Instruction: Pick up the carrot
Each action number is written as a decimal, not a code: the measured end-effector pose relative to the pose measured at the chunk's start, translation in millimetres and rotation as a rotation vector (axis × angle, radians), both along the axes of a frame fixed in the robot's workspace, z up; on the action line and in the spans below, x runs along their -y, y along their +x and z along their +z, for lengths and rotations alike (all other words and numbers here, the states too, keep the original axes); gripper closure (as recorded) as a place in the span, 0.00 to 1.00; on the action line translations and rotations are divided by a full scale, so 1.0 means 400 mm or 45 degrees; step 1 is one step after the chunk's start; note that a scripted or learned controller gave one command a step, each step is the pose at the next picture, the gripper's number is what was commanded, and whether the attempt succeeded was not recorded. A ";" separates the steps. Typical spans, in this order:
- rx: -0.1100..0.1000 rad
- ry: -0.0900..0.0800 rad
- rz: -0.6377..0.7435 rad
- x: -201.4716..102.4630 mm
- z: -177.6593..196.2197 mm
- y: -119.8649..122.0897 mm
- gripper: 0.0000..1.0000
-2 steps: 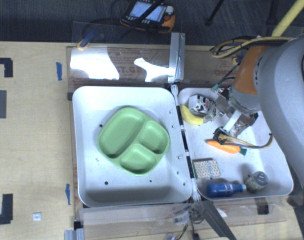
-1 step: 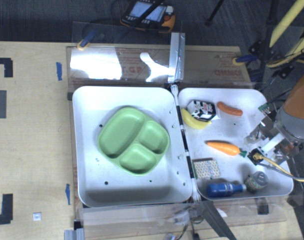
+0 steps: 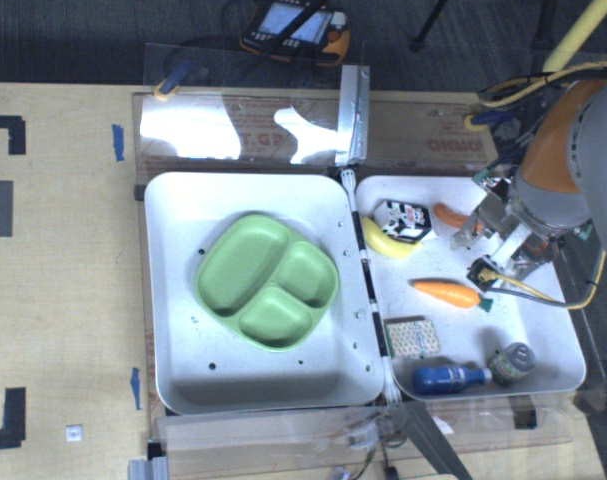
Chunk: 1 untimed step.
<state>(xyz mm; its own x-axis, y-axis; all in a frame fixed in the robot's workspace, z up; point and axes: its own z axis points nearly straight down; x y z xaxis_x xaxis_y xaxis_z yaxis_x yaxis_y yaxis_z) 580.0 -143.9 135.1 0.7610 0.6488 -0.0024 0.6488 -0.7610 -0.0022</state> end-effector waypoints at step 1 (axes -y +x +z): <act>0.005 0.000 -0.090 -0.054 -0.124 -0.108 0.00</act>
